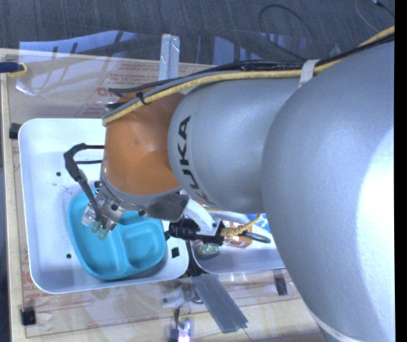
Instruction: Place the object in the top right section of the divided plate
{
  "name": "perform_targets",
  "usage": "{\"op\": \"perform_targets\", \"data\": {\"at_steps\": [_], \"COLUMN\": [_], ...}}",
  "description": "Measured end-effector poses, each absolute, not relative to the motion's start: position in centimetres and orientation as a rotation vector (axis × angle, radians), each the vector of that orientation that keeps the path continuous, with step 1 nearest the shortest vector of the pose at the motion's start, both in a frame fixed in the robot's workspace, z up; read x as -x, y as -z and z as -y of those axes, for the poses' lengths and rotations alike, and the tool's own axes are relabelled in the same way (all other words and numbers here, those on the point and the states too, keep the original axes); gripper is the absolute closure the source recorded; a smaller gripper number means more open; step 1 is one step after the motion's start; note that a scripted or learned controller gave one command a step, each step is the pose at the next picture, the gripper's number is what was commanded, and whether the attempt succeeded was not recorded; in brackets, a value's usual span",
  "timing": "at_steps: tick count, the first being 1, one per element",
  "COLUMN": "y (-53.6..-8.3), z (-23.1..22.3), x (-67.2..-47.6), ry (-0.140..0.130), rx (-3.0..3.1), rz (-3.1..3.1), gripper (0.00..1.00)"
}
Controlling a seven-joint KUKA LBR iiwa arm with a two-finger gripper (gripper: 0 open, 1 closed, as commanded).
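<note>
grey arm reaches from three o'clock across the left white bin (35, 191), its pincer (98, 221) low over the blue divided plate (128, 251) at the plate's ten o'clock section, likely placing; grip and object cannot be told.

The divided plate (128, 251) lies in the left bin (35, 191), toward that bin's near right corner. The gripper (98, 221) hangs over the plate's far left part. The right bin (232, 263) sits beside it, holding small items (235, 234) near its left edge.
</note>
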State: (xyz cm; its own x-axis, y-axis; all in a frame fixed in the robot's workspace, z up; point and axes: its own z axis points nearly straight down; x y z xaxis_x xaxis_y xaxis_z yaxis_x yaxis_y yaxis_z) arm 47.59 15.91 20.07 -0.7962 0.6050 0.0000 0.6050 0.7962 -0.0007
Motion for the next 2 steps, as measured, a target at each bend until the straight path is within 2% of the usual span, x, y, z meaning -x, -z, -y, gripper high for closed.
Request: {"op": "perform_targets", "data": {"at_steps": [1,2], "y": [-10.9,-9.3], "z": [-17.8,-10.7], "x": [-47.9,-53.7], "ry": [0.018,0.001], "rx": [1.027,0.848], "rz": [2.977,3.027], "gripper": [1.0,1.0]}}
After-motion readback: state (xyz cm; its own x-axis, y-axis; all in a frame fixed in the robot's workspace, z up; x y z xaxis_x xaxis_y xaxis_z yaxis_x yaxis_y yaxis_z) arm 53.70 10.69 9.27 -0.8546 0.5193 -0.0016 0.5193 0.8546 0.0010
